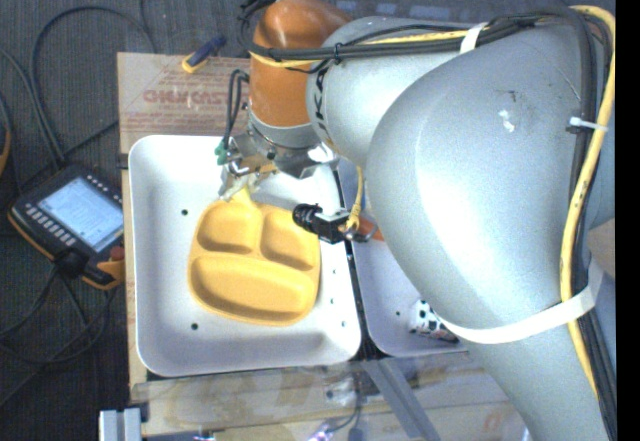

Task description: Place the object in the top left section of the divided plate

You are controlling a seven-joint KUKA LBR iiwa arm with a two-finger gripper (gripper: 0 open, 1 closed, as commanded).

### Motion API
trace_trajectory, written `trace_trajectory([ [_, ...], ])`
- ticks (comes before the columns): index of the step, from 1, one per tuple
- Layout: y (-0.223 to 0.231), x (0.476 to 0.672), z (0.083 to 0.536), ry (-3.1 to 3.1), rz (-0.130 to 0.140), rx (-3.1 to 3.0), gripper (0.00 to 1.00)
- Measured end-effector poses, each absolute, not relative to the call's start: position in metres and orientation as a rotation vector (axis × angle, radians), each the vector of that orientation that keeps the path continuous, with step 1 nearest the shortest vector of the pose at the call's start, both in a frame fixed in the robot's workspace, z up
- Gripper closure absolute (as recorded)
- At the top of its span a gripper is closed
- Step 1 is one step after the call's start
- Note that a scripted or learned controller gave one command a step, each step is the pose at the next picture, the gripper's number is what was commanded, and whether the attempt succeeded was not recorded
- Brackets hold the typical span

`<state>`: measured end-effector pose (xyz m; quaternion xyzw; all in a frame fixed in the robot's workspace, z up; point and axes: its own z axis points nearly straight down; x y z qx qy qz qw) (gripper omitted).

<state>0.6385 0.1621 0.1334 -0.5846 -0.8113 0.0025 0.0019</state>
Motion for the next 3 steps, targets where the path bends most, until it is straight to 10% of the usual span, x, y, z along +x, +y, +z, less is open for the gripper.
trace_trajectory([
  [1,0.206,0.567,0.097,-2.598,-0.005,-1.769,1.00],
  [2,0.095,0.560,0.213,-2.265,0.010,-2.177,1.00],
  [3,0.148,0.544,0.153,-2.343,0.010,-2.085,1.00],
])
